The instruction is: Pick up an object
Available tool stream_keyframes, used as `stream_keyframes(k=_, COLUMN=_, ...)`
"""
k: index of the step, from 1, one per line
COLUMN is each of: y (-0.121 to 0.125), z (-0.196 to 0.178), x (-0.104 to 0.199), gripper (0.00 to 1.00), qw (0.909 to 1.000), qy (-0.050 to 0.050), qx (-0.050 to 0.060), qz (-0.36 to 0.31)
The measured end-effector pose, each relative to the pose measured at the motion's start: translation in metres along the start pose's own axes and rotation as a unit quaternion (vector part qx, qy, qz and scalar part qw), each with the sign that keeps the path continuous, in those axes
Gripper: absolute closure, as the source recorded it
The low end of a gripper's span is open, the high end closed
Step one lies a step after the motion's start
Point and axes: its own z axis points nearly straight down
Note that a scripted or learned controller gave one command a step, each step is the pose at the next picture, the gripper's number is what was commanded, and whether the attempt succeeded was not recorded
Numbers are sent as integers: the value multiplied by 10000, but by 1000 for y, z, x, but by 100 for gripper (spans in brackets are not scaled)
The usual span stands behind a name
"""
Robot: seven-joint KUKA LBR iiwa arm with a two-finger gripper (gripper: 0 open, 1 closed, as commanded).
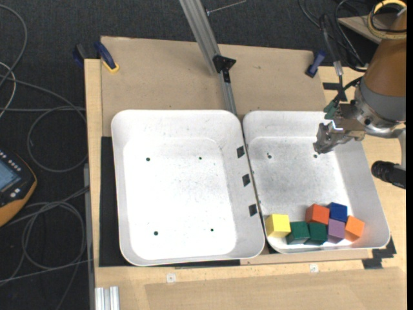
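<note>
Nearest us, low in the right of the frame, we see a cluster of blocks packed against the front wall of the right bin (361, 179): a yellow block (279, 224), two green blocks (307, 232), a purple block (337, 228), a blue block (337, 210) and two orange blocks (317, 213), most of them touching. Well apart from them, at the upper right of that bin, we see the gripper (320, 144) hanging with nothing between its fingers; open or closed, we cannot tell. At centre-left, beside it, lies the left bin (129, 124).
</note>
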Motion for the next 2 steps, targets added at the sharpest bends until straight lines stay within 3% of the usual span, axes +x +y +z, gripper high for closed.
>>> stream_keyframes(k=2, y=-1, z=9, x=114, gripper=100, qw=10000, qy=20, qx=26, qz=-31)
